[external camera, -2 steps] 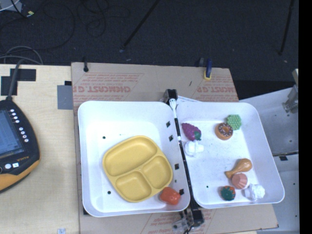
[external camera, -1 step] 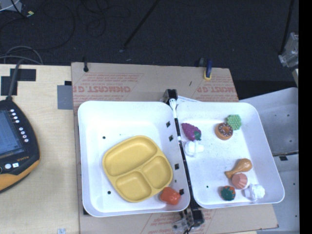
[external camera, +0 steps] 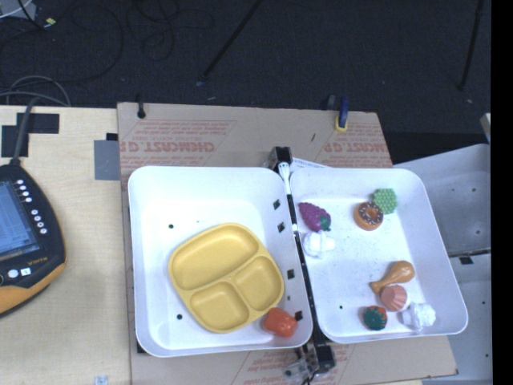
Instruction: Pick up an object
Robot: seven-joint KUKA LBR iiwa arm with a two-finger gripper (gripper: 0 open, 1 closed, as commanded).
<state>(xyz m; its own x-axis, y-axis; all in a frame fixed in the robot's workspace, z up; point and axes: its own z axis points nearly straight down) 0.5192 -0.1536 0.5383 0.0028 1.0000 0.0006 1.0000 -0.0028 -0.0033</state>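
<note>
From the camera view above the bench, I judged that I was at the very start of the pick: every object lay loose in the bins and nothing had been lifted. I could not tell whether my gripper was open or closed, so I could not place it relative to any target either.

The right bin (external camera: 361, 169) held most of the candidates. A purple grape bunch (external camera: 314, 215) lay near the divider, with a small white piece (external camera: 318, 245) just below it. A brown doughnut (external camera: 369, 216) sat touching or nearly touching a green knobbly ball (external camera: 385, 200) toward the far side. Nearer the front lay a chicken drumstick (external camera: 393, 276), a pink piece (external camera: 393, 297) right against it, a dark green piece (external camera: 374, 318), and a crumpled white lump (external camera: 418, 316) by the front corner.

The left bin (external camera: 200, 175) held a yellow divided tray (external camera: 227, 277), with a red tomato (external camera: 280, 322) just beside its near corner and close to the bin wall.

To my mind, the next move called for choosing one target with room around it. The grape bunch seemed the best bet, standing apart from most of the others. The clustered pieces at the front risked a pinch on two things at once, and the tomato was hemmed in between the tray and the wall. I would have needed to come in from the right, settle above the target, and descend with the jaws spread wide.
</note>
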